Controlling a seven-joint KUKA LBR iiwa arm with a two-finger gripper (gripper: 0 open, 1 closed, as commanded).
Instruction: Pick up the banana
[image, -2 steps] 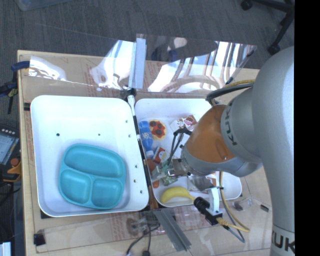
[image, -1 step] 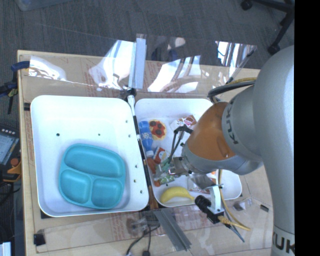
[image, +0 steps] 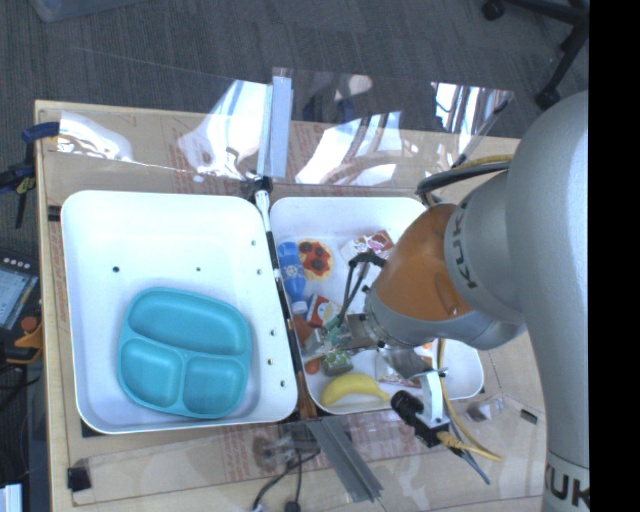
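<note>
Two shallow white plastic bins – left bin (image: 90, 300), right bin (image: 330, 215). One turquoise three-compartment plastic tray (image: 185, 350). One yellow curved banana (image: 352, 389). Several small colourful toy items (image: 305, 265) – exact count unclear. One grey robot arm (image: 520, 250).

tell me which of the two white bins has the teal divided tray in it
The left bin holds the teal tray, lying flat near its front. The right bin instead holds the banana and a clutter of small items, with the arm over it.

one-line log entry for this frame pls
arm: over right bin | banana: lying at that bin's near edge, not held | left bin: blue tray
</note>
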